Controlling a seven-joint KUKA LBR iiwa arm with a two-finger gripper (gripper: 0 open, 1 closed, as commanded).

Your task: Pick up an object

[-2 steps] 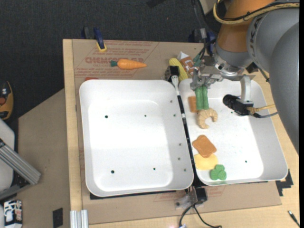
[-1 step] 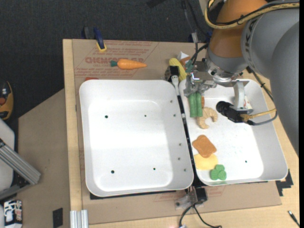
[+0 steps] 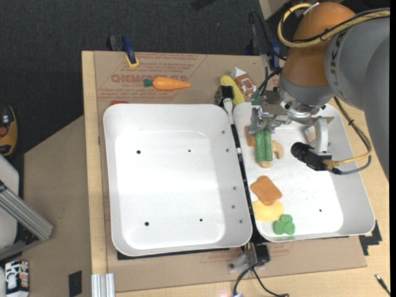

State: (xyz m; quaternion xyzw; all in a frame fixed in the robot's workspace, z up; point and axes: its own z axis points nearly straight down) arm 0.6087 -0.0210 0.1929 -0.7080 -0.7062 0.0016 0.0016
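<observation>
Two white bins (image 3: 167, 240), one carrot (image 3: 168, 84); the tool's (image 3: 263, 127) state cannot be told.

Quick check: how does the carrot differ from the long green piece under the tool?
The carrot is orange with a green stem end; the long green piece is green all over. The carrot lies crosswise on the cardboard behind the left bin; the green piece lies lengthwise inside the right bin, right below the tool. Both are slim, elongated toy foods.
</observation>
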